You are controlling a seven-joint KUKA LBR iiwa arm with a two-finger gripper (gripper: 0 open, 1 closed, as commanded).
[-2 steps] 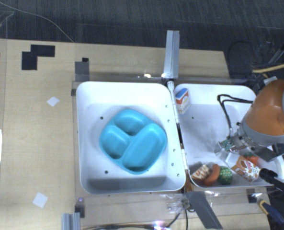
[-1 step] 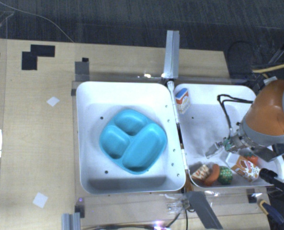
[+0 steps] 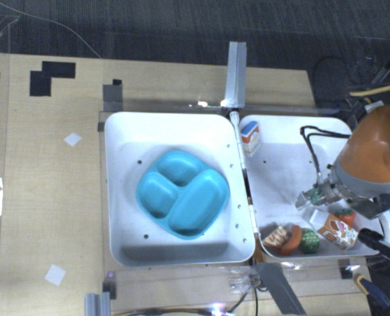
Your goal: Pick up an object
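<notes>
A pale wooden counter (image 3: 43, 196), marked with black tape patches and backed by dark carpet, carries two shallow white bins set side by side and parted by a metal rail. In the left bin (image 3: 125, 242) lies one blue sectioned tray (image 3: 183, 193) with three compartments, resting alone near the middle, likely parked there as a spare candidate well away from the arm's present reach. The right bin (image 3: 280, 176) holds the rest: one small carton with a blue and red label (image 3: 250, 137) standing in the far left corner against the wall, and along the near wall a row of small things pushed close together, namely one brown-and-red toy food piece (image 3: 283, 237), one green knobbly item (image 3: 310, 241) touching it, and one orange-and-white packet (image 3: 338, 232) tilted just beside that. They appear to have gathered against the near rim, where the wall stops them sliding. The grey arm with its orange band (image 3: 372, 153) comes in from the right and hangs low over that cluster, its claw (image 3: 317, 197) just above and beyond the packet and the green item, suggesting one of these is the intended pick. Whether the claw is released or clenched cannot be told from here, and nothing can be seen between its tips. That makes two bins, one tray and four small objects.
</notes>
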